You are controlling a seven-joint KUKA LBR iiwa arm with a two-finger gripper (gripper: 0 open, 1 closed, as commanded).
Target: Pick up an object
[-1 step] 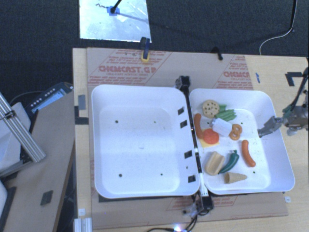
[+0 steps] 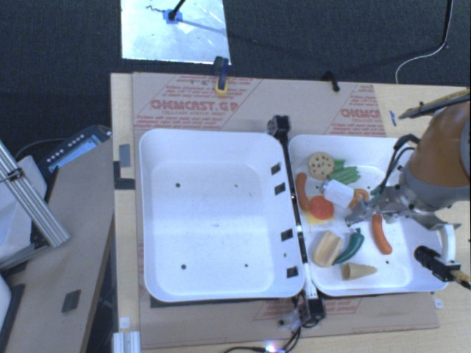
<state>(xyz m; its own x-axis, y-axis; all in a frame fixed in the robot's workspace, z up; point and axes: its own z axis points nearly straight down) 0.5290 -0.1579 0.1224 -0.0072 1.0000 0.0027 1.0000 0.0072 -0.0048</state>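
The right bin [image 2: 401,151] holds several toy foods: a round cookie [image 2: 320,165], a green pea pod [image 2: 344,173], an orange hot dog [image 2: 301,189], a red tomato [image 2: 320,208], a white block [image 2: 337,193], a red sausage [image 2: 381,234], a bread roll [image 2: 327,247], a dark green pepper [image 2: 354,243] and a tan wedge [image 2: 358,271]. My gripper [image 2: 359,212] is low in this bin, just right of the tomato and the white block and left of the sausage. A small orange piece [image 2: 360,195] lies right above it. The arm's wrist [image 2: 430,186] hides the bin's right side.
The left bin [image 2: 213,212] lies beside it, parted by a black hinged divider [image 2: 289,197]. A cardboard sheet [image 2: 250,98] lies under both bins. A yellow and blue clamp [image 2: 221,76] sits at the back edge. A black cable [image 2: 438,39] hangs at the far right.
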